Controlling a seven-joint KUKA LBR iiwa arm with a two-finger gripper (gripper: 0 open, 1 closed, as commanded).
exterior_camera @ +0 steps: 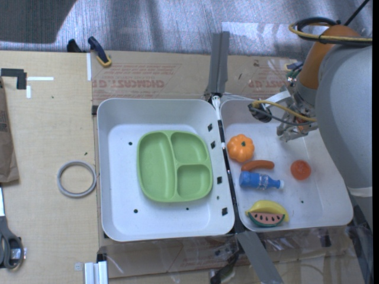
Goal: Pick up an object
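A single fixed camera sits above the bench [47, 158], looking down at a slant from moderate height. Both white bins fall inside its frame: the left bin [112, 176] mid-picture, the right bin [320, 206] beside it, towards the arm [346, 111].

You see a bulky, smooth, pale grey arm [349, 117] with rounded casing. Above the claw [292, 129] sits an orange band [323, 49], domed and glossy. A yellow cable [320, 35] sheathed alongside black loops over that band, and another yellow-and-black loop [269, 108] runs just beside the claw. The claw itself is small, metallic grey, with thin wires around it.
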